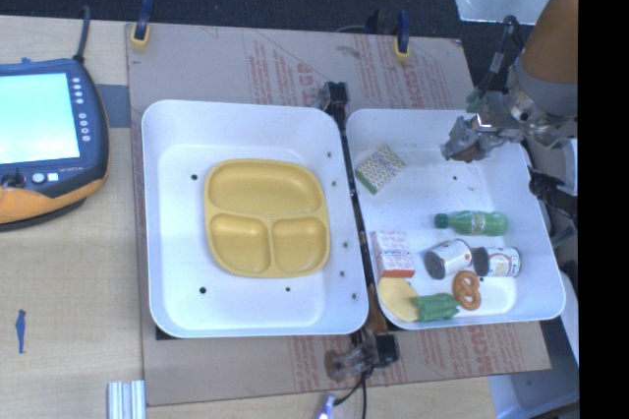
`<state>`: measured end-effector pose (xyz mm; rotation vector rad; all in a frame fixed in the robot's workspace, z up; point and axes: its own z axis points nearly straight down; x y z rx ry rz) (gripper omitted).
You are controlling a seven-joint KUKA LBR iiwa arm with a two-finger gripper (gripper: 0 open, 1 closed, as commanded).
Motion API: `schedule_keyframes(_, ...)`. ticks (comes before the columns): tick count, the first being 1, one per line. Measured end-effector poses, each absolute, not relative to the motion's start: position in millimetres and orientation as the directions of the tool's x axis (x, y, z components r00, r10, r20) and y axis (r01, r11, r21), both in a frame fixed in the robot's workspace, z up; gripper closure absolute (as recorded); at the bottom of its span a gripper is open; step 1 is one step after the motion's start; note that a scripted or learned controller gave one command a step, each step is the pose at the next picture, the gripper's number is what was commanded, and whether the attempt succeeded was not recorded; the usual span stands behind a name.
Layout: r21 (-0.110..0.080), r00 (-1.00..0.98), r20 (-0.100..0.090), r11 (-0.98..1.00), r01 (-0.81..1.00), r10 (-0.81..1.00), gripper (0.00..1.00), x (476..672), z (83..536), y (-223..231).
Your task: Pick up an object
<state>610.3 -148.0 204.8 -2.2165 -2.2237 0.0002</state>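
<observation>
While gripper point(464, 144) hovers over right bin point(536, 210) far corner, finger state unreadable, green bottle point(473, 222), can point(448, 259), pretzel point(467, 288) lie apart, yellow tray point(266, 215) in left bin point(172, 210).

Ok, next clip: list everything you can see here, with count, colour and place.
bins: two, white, side by side on the bench
divided tray: one, yellow, middle of left bin
green bottle: one, lying in right bin
cans: two, silver and white-red, right bin below the bottle
pretzel: one, brown, right bin near front
small box: one, white-red, right bin by its left wall
checked packet: one, green-white, right bin, back left
yellow and green items: front left corner of right bin, kind unclear
pendant: one, with screen, far left
clamps: two, blue, back edge
hand: one, grey, over right bin's back
</observation>
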Motion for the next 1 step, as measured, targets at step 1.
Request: schedule_keyframes(1,-0.003,-0.004,0.001,0.004,1.000,1.000,1.00,576.9,235.9,-68.6)
